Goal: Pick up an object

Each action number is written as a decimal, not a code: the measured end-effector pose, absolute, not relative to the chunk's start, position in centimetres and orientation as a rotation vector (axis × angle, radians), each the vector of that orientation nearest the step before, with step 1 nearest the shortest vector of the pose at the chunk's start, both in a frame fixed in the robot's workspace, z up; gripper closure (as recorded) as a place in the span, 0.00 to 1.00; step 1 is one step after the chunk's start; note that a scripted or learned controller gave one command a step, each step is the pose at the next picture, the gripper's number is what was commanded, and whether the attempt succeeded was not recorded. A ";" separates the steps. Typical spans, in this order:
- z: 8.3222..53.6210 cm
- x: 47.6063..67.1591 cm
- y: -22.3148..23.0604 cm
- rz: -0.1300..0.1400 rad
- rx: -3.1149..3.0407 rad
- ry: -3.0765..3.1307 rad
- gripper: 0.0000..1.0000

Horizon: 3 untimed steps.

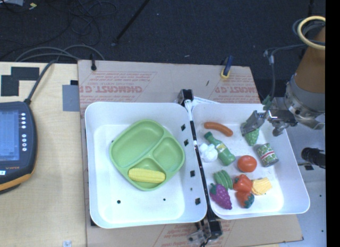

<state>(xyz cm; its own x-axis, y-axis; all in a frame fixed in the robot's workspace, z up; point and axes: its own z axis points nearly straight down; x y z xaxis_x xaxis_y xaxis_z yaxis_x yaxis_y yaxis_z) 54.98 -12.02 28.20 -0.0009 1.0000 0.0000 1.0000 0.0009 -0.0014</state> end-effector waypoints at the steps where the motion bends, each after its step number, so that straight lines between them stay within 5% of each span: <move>1: 14.6 50.1 -20.2 0.013 -2.221 -2.206 0.00; 2: 39.0 51.0 -21.5 -0.010 -2.233 -2.233 0.00; 3: 27.2 47.4 -20.6 0.008 -2.214 -2.213 0.00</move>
<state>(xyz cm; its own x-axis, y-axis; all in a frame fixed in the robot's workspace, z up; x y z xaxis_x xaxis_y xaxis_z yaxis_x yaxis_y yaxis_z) 47.35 -20.61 27.21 0.0005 1.0000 0.0048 0.9999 -0.0005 -0.0116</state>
